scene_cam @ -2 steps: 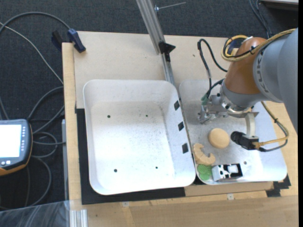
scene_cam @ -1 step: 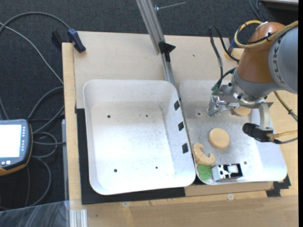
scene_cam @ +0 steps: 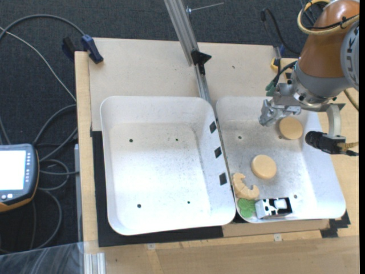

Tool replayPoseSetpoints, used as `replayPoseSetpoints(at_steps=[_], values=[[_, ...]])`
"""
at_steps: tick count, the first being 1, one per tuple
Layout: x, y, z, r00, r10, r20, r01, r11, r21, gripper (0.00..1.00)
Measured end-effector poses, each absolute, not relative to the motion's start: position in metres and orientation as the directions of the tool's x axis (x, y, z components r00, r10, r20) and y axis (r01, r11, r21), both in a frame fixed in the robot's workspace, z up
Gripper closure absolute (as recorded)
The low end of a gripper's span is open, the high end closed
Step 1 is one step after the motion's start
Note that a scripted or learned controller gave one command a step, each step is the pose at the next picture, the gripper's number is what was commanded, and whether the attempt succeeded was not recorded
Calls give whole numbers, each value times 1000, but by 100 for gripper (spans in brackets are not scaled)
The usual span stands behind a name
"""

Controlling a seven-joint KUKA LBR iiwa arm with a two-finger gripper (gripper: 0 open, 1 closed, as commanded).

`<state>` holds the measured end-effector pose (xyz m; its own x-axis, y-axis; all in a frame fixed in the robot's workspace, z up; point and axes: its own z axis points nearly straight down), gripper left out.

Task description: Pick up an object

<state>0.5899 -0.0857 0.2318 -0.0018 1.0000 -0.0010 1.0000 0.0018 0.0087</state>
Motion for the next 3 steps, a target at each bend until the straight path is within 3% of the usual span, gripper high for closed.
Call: replayPoseSetpoints(at_steps=[1, 2, 3], values=[[591, -85, 265, -2, 1000, 0, 1000, 2, 5, 100], [589, -26, 260, -7, 1000, 3, 1000, 7, -2, 100], [567, 24, 252, -6, 1000, 3, 1000, 6, -4, 100]])
